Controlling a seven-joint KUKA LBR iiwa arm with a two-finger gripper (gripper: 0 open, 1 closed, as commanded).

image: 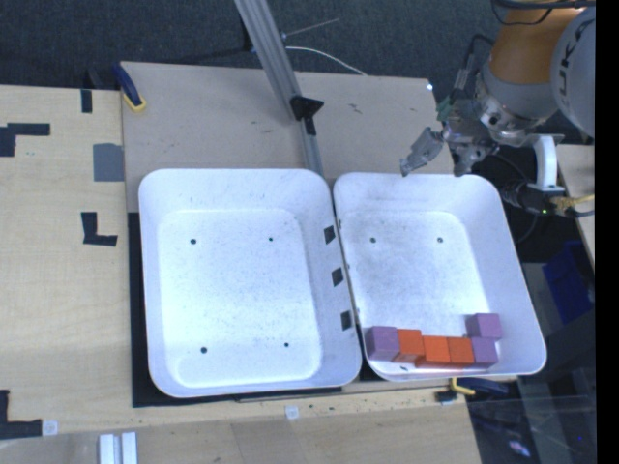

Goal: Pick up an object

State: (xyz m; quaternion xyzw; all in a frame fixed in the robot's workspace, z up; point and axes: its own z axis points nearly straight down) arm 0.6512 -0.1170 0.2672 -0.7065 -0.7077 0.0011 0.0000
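Several small blocks lie in a row along the near wall of the right bin (513, 259): a purple block (383, 340) at the left, orange blocks (437, 349) in the middle, and purple blocks (484, 337) stacked at the right end. My gripper (440, 158) hangs above the bin's far rim, well away from the blocks. Its two fingers stand apart with nothing between them.
The left bin (164, 259) sits beside the right one, the two rims touching in the middle. A slanted metal pole (276, 61) crosses the bench behind the bins. A blue and yellow clamp (129, 87) grips the board's far left corner.
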